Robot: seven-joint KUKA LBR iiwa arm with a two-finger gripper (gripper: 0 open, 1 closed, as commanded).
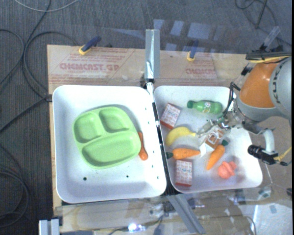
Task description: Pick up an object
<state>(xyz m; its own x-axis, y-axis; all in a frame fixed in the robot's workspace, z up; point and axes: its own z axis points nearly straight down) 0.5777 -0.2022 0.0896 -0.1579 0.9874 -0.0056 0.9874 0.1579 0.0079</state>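
The right bin (pixel 245 180) holds several toy foods. A green bottle (pixel 205 105) lies at the back, with a small red-and-white carton (pixel 170 114) to its left. A yellow banana (pixel 179 133) sits above a white piece (pixel 187 142) and one orange carrot (pixel 185 153). A second carrot (pixel 215 156), a pink item (pixel 227 169) and another carton (pixel 183 173) lie toward the front. My gripper (pixel 214 130) hangs low over the middle of this bin, just right of the banana, above a small orange-and-white item (pixel 214 139).
The left bin (pixel 63 180) carries a green divided plate (pixel 107 136) with a thin orange carrot (pixel 142 148) by its right edge. The arm's orange band (pixel 258 89) overhangs the right bin's far right corner. Cables lie on the floor around the bench.
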